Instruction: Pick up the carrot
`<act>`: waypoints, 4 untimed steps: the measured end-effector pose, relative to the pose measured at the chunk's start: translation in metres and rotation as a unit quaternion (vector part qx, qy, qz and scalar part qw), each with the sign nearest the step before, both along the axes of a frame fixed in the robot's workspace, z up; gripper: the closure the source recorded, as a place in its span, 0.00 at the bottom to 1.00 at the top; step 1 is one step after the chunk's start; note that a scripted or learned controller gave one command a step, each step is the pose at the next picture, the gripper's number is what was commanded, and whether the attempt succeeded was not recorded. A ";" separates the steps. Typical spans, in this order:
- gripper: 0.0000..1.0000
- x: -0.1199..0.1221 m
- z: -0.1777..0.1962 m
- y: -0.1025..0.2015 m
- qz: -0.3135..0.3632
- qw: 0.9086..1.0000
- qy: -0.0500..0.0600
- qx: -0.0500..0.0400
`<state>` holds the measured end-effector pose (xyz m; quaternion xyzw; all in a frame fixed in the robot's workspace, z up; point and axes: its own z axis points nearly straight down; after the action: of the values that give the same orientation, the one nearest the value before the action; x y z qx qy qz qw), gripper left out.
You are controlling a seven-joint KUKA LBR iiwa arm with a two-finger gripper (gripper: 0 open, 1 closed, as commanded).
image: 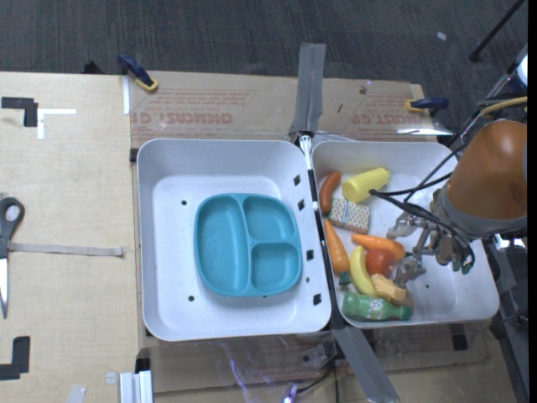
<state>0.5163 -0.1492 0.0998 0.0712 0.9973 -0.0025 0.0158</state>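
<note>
An orange carrot [377, 243] lies across the middle of the right bin [470, 305], its right end pointing at the arm. My gripper [408, 247] hangs low at that end. It is open, with one finger [404, 225] above the carrot's tip and the other [410, 269] below it. I cannot tell whether the fingers touch the carrot. A second long orange piece [336, 247] lies along the bin's left wall.
Packed around the carrot are a red tomato [380, 262], a banana [361, 272], a yellow chunk [388, 289], a green bottle [375, 308], a cracker [350, 214], a yellow block [366, 183] and a red sausage-like piece [329, 191]. The left bin [159, 309] holds a blue divided plate [248, 244].
</note>
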 end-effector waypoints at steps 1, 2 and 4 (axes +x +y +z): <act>0.00 0.057 -0.007 0.040 -0.143 0.990 0.013 0.005; 0.00 0.066 -0.007 0.056 -0.248 0.969 0.012 0.007; 0.00 0.067 0.003 0.056 -0.246 0.969 0.011 0.006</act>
<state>0.5829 -0.0933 0.1025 0.3146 0.9492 -0.0012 0.0032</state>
